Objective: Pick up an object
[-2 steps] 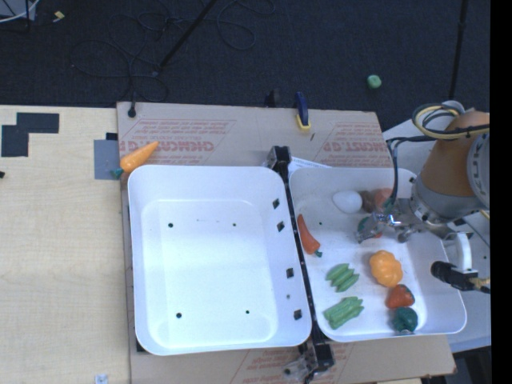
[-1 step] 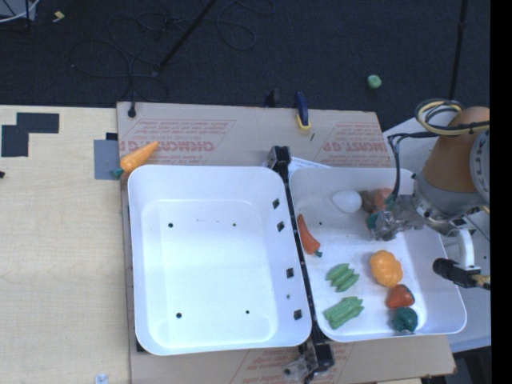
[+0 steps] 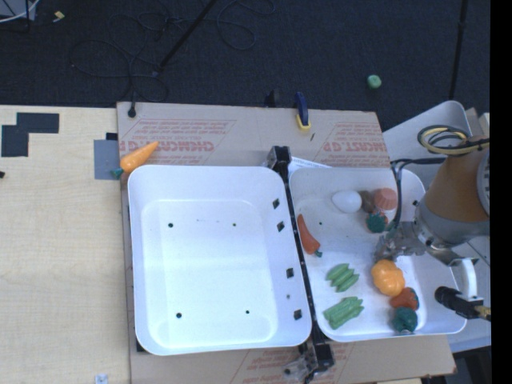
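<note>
Jaws (image 3: 390,246) sit low in the right bin (image 3: 320,184), centre-right of frame, just above an orange ball (image 3: 387,278); whether they are open or closed cannot be told. Bin contents: two green pods (image 3: 342,276) (image 3: 344,311), one white egg (image 3: 347,202), one red pepper (image 3: 308,236). Left bin (image 3: 160,184) offers open floor. One orange carrot (image 3: 138,158) lies outside, upper left.

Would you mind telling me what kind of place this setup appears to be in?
Probably a robotics lab bench for grasping trials: two white bins on cardboard, toy food like an orange fruit, and loose cables on dark carpet behind.
</note>
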`<state>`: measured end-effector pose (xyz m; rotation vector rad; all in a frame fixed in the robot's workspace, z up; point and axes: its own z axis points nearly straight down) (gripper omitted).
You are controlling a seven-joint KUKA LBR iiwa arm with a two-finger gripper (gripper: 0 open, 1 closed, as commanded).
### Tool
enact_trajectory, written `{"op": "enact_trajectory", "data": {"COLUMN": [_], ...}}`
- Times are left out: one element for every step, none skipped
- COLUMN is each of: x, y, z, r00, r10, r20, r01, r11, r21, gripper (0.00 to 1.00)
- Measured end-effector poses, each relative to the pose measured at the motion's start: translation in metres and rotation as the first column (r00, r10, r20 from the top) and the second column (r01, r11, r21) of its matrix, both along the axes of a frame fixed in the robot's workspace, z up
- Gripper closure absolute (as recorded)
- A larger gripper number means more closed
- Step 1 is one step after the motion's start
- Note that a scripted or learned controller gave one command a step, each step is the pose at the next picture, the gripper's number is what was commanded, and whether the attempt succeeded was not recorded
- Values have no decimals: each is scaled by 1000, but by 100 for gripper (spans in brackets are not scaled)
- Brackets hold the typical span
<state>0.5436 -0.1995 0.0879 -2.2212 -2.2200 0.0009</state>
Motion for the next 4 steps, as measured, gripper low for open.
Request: {"op": "enact_trajectory", "data": {"x": [-32, -47, 0, 37], "y": [-8, 0, 27, 37], "z": [1, 1, 164, 366], "r00": [1000, 1000, 1000, 1000], "r10": [1, -4, 6, 4], "r20": [2, 4, 18, 18], "r01": [-1, 4, -6, -4], "r11": [1000, 1000, 1000, 1000], "r21": [0, -2, -4, -6], "gripper": [100, 100, 100, 100]}}
